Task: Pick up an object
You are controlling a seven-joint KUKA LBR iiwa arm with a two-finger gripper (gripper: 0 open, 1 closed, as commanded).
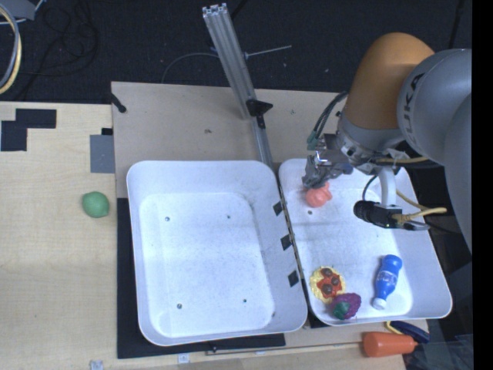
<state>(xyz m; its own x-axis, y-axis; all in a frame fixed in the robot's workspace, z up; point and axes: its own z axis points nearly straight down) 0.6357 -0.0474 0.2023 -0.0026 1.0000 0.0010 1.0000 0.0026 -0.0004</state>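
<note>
Arm: grey with an orange band, reaching in from the right over the far end of the right bin (431,303).
Gripper (316,177): low over the far left part of the right bin, directly above a pink lump (318,196); whether it is released or clenched on anything cannot be told from this angle.
Pink lump: roundish, lying on the bin floor just below the gripper, touching or nearly touching it; too blobby to give a long axis.
Blue bottle (387,280): lying in the near right part of the same bin, long axis running near to far, white cap toward the near rim.
Yellow piece with red spots (327,281): near left part of the right bin.
Purple piece (347,305): just beside the yellow one, against the near rim.
Left bin (146,177): beside the right bin, rims touching.
Green ball (96,204): on the bench left of the left bin, well apart from it.
Orange object (387,343): outside the right bin, by its near edge, long axis left to right.
</note>
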